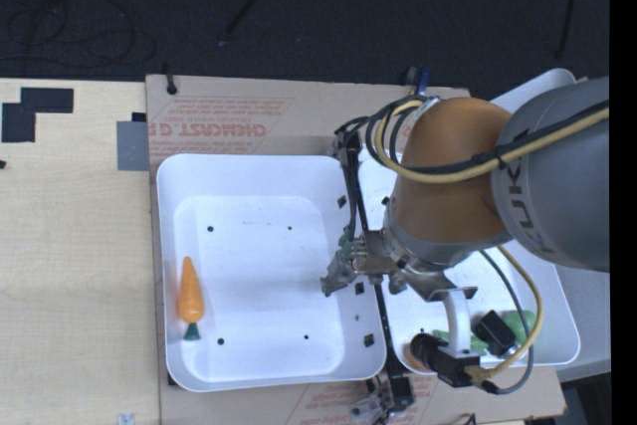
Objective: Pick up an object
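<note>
Pale desk (70,244) carries cardboard under two white bins. Toy carrot (189,297) lies against the left bin's (249,176) left wall, well apart from the arm. Pincer (340,276) hangs over that bin's right rim; its state cannot be told. Risk: descending here would strike the rim or close on nothing. Arm (453,184) leans in from the right, wrist down, over the right bin (562,338).
</note>
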Robot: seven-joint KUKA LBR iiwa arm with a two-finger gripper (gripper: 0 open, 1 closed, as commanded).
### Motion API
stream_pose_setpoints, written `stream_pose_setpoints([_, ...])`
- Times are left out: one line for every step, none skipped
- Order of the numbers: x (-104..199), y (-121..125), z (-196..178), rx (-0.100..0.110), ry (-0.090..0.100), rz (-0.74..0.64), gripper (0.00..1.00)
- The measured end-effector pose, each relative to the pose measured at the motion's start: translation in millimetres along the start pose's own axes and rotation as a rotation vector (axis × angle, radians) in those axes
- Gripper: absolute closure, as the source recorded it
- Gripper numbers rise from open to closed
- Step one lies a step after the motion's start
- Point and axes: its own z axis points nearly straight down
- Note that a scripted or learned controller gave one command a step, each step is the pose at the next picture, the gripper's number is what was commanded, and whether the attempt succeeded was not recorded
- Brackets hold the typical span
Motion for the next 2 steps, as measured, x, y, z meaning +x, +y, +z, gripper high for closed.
stream_pose_setpoints([47, 72, 109, -0.011, 0.002, -0.006, 0.00])
stream_pose_setpoints([-24, 10, 37, -0.016, 0.001, 0.003, 0.00])
